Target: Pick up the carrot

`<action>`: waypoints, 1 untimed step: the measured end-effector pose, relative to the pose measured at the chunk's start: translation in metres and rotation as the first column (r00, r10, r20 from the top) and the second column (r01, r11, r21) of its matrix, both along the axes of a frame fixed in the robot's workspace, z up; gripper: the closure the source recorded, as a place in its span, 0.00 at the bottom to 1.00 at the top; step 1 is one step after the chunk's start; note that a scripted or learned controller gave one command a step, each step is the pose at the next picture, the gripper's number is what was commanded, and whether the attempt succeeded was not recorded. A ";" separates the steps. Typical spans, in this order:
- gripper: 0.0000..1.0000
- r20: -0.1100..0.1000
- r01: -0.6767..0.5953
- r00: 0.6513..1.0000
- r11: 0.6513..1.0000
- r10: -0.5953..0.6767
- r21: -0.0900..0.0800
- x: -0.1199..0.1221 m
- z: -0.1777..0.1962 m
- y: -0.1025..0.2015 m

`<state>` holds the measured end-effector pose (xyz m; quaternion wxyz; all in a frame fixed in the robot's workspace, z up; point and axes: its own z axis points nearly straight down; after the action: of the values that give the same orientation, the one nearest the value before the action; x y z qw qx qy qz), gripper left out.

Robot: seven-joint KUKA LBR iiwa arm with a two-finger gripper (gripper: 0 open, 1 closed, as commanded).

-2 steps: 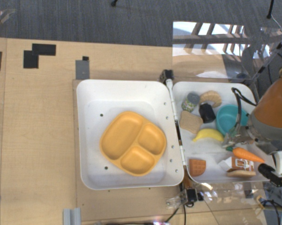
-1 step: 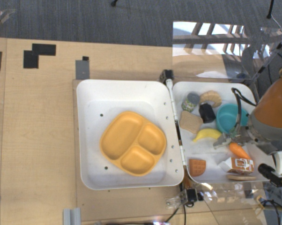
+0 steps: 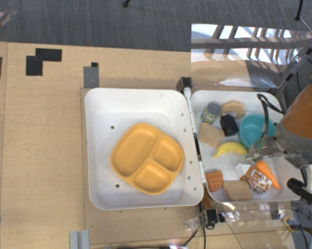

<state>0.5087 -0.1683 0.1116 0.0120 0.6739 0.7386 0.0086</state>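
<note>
Claw (image 3: 264, 150) sits low over the right bin (image 3: 218, 98), at its right side. Whether it is wide or narrow I cannot tell; the arm (image 3: 306, 118) covers most of it. Thin metal parts of it show just above the carrot (image 3: 266, 173).

Carrot lies in the right bin near its front right corner, orange, tilted with its tip toward the front right. It touches a brown-and-white packet (image 3: 256, 180) on its left side. Nothing is visibly gripped.

Just left of the claw: teal cup (image 3: 252, 128), a black object (image 3: 229, 124) beside it, yellow banana (image 3: 230, 149) below. Further left, a tan slice of bread (image 3: 211, 135). At the back of the bin, a bagel (image 3: 232, 108) and a grey-green round item (image 3: 212, 112). Along the front edge, an orange-brown waffle-like piece (image 3: 214, 180) and another tan block (image 3: 237, 190).

Left bin (image 3: 101, 191) holds a yellow divided plate (image 3: 147, 157), three compartments, roughly centred. Both bins rest on the wooden bench (image 3: 37, 154).
</note>
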 end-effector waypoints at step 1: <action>1.00 -0.019 0.140 0.990 0.990 -0.140 0.004 -0.014 -0.009 0.038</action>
<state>0.4951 -0.1305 0.1029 0.0039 0.7242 0.6896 0.0034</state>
